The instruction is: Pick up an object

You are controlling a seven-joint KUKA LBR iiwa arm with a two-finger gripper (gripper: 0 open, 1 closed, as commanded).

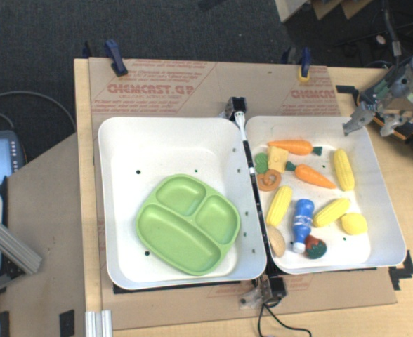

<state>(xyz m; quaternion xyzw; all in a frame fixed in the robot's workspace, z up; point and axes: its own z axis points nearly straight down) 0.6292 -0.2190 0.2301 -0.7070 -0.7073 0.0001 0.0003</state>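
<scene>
1. Since any object will do, the corn cob [343,169] nearest the arm is a likely pick: it lies along the right side of the right bin [385,216], its long axis running roughly twelve to six o'clock.
2. From that cob, the gripper [354,123] sits at about one o'clock, just above the bin's upper right corner and apart from everything inside.
3. Whether its fingers are spread or closed cannot be told at this size; nothing shows between them.
4. Outward from the cob, at nine o'clock, lie an orange carrot [314,176] and, above it, a second carrot [291,147], both lengthwise across the bin.
5. At seven o'clock stands a blue bottle [303,221] among more yellow pieces.
6. Well apart, at nine o'clock, the left bin [122,146] holds a green divided plate [187,223].
</scene>
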